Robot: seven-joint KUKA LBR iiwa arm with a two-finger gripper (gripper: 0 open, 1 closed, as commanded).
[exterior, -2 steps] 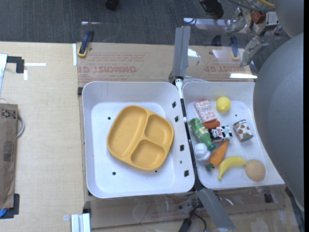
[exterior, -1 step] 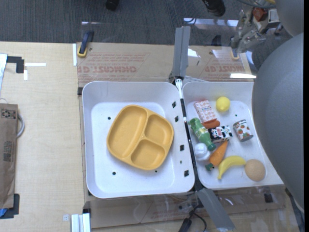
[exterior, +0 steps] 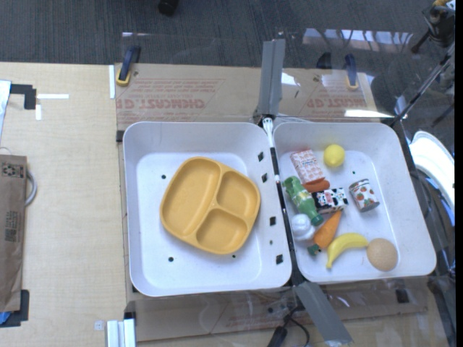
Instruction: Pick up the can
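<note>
Both white bins (exterior: 137, 215) look like smooth, slightly shiny molded plastic, and the yellow divided plate (exterior: 210, 205) in the left one has a duller, matt plastic look. Right of the plate, the can (exterior: 364, 195) wears a glossy printed label with a metallic-looking top, next to a waxy-smooth banana (exterior: 343, 247) and a green bottle (exterior: 299, 199) with a shiny sheen. The tabletop (exterior: 65, 157) left of the plate reads as pale matt wood, with brown cardboard (exterior: 192, 96) behind the bins.
</note>
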